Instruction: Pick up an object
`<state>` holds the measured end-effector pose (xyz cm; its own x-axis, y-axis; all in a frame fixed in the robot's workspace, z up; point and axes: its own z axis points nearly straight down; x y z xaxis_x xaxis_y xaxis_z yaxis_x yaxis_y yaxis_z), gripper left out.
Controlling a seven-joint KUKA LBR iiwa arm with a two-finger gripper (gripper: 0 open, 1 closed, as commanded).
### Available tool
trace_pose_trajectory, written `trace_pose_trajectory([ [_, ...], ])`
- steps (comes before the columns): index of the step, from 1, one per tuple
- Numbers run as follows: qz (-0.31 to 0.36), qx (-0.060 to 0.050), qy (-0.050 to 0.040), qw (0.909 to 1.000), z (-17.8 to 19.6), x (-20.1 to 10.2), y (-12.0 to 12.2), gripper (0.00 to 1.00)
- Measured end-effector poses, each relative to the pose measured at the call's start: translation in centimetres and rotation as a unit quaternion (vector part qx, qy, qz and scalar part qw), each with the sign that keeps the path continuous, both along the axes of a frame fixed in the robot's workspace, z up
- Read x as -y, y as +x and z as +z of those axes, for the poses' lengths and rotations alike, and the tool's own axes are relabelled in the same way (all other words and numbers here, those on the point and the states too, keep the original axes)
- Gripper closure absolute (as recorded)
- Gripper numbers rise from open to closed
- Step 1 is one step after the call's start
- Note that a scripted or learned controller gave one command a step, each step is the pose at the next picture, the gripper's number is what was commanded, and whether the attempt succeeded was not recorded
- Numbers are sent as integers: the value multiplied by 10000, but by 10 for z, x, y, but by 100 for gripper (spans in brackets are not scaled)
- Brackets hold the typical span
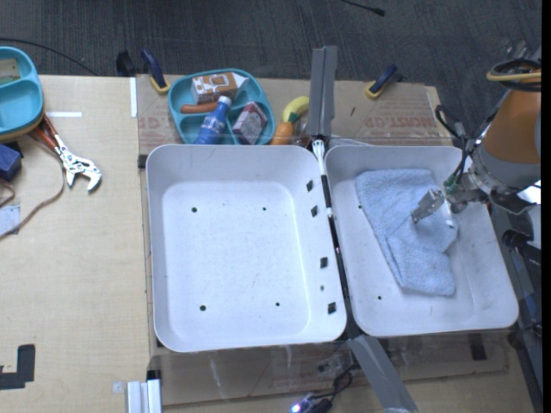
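Pale blue towel (405, 231) lies crumpled in right bin (482, 312), well right of centre divider. Gripper (435, 209) low over towel's right edge; fingers seem slightly parted, nothing visibly between them. Left bin (172, 317) bare. Judgement: towel soft, light, limp; best pinched at raised fold, will sag when lifted.

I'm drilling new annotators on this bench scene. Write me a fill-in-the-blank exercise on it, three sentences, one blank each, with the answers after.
1. The light blue towel lies in the ____ of the two white bins.
2. The gripper hangs over the ____.
3. The teal tray of small items stands behind the ____ bin.

Missing words: right; towel; left
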<state>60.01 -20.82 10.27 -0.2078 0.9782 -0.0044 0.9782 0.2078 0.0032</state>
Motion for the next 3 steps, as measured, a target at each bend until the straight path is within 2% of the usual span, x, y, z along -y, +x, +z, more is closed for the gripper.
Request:
trace_pose_trajectory([
  [1, -1270, -34, 52, 9919, 5, 5, -64, 0],
  [2, -2145, -21, 13, 9767, 97, -4, -68, 0],
  [3, -1772, -33, 19, 9842, 11, -115, -80, 0],
])
